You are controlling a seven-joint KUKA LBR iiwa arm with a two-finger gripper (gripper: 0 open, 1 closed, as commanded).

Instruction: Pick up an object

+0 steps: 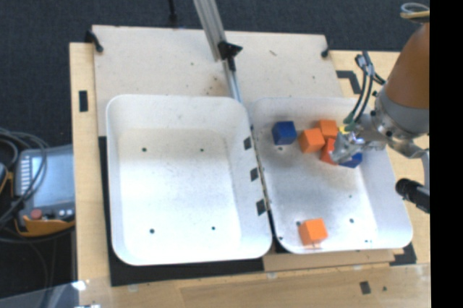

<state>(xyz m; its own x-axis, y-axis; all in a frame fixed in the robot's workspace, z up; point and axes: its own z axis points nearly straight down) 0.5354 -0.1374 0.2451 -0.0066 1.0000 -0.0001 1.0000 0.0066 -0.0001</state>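
Observation:
The right bin (pixel 376 223) holds a blue cube (pixel 284 132) near its far left, two orange cubes (pixel 319 136) touching each other in the middle, and another orange cube (pixel 313 231) near the front edge. My gripper (pixel 346 152) hangs low over the bin's right part, just right of the orange pair. A red piece (pixel 329 155) and a blue piece (pixel 352 162) show under and beside it, partly hidden by the wrist.
The left bin (pixel 181 176) lies beside the right one, with a row of black clips (pixel 256 173) on the divide. A slanted metal rail (pixel 206 3) rises from the bench's far side. A grey device and cables (pixel 36 187) sit off the bench at left.

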